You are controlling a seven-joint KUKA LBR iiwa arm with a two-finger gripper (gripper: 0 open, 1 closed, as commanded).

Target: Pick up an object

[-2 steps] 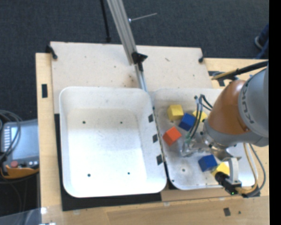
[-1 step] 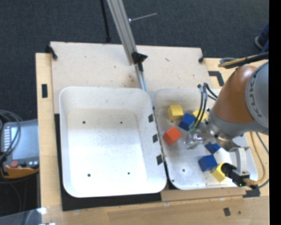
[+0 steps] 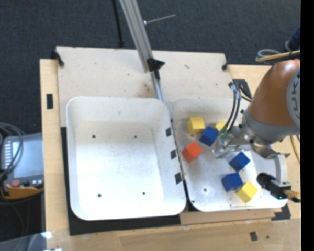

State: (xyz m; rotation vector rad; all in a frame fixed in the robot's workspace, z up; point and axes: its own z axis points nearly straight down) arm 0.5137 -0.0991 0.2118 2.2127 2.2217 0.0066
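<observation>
Hanging low in the right bin (image 3: 209, 205), my claw (image 3: 223, 146) sat among the blocks, one blue block (image 3: 209, 136) just left, another (image 3: 239, 161) just right.

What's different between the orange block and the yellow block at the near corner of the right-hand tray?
The orange block lies near the tray's left wall, close to the divider; the yellow block lies toward the front right corner. The orange one stands apart from its neighbours, while the yellow one sits right against a blue block. Colour differs too. Both look like small cubes of similar size, resting in the right tray.
</observation>
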